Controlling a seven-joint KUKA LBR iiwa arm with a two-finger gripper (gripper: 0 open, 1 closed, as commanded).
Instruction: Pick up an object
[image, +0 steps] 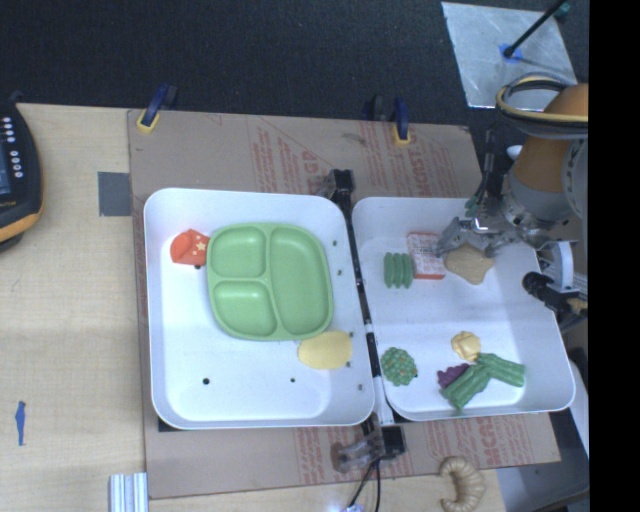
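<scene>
Currently the end effector (470, 238) hangs over the tan bread-like piece (468, 266) near the right white bin's (540, 400) far edge; whether its fingers grip cannot be told.

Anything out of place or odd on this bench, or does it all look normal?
One thing: a tan curled piece lies outside both bins, on the cardboard below the right bin. The other toy foods sit inside the bins, and the green divided plate lies flat in the left bin. Nothing looks spilled or damaged.
</scene>
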